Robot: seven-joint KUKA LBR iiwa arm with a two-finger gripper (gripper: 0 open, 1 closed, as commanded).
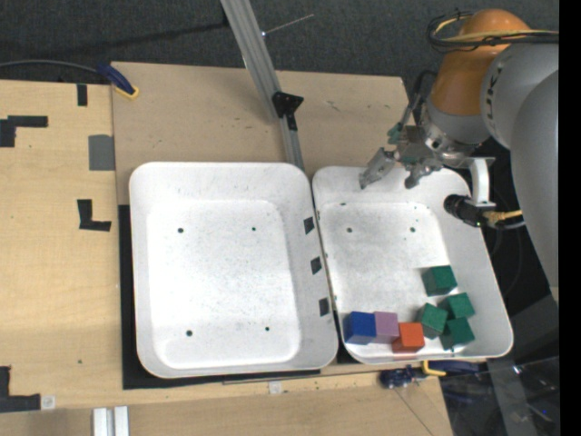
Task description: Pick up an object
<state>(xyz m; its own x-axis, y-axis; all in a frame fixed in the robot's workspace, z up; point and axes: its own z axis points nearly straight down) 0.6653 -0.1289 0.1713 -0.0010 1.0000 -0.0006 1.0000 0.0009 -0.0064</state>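
Green cube [439, 279] among coloured blocks in right bin [363, 189]'s near corner, claw [395, 173] spread wide, holding nothing.

My gripper [395, 173] hangs open over the right bin's [381, 234] far rim; 7 blocks cluster at that bin's near edge.

no readable text, labels, numbers or signs anywhere
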